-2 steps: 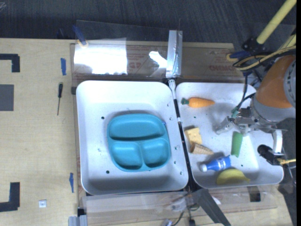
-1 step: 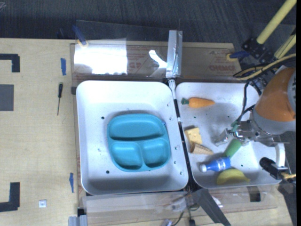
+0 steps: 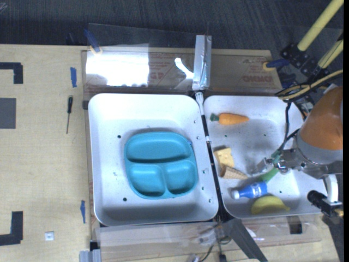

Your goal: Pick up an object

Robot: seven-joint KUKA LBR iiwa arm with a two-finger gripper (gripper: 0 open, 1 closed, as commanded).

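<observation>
the gripper (image 3: 275, 165) hangs low in the right bin (image 3: 256, 105), at the frame's right; whether its jaws stand wide or narrow, i cannot tell. a green piece (image 3: 265, 175) lies just beside it, a blue bottle (image 3: 251, 191) below-left. crowding is the risk: closing could nudge the bottle or the yellow fruit (image 3: 268, 203) and catch nothing.
</observation>
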